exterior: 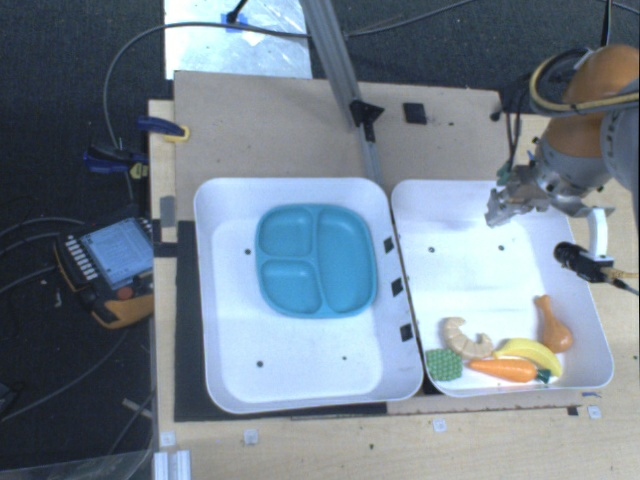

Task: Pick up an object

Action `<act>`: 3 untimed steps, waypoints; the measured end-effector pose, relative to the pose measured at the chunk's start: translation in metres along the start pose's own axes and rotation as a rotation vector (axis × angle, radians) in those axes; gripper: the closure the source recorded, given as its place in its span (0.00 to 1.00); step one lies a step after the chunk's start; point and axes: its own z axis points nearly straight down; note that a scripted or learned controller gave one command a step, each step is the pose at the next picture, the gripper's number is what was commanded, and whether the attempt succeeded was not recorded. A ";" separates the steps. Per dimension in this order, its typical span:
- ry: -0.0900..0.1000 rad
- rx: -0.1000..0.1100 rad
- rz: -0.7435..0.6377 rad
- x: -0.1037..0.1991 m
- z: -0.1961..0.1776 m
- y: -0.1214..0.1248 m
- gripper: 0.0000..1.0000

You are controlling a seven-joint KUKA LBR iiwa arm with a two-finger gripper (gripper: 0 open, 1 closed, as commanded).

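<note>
Still at the approach step, nothing lifted. Left of the right bin [420,268]: a blue divided plate [317,261] in the other bin; in the right bin's near corner, bunched: green piece [444,364], beige shrimp-like toy [464,338], carrot [503,370], banana [528,351], drumstick [552,324]. Over its far edge, well apart: gripper [506,206], spread impossible to tell; next, probably a move toward that corner, then down onto one toy.
</note>
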 end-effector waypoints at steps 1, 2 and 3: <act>-0.001 -0.001 0.002 -0.007 -0.062 0.001 1.00; 0.000 -0.001 -0.002 -0.002 -0.123 -0.004 1.00; 0.001 0.004 -0.001 0.054 -0.112 -0.023 1.00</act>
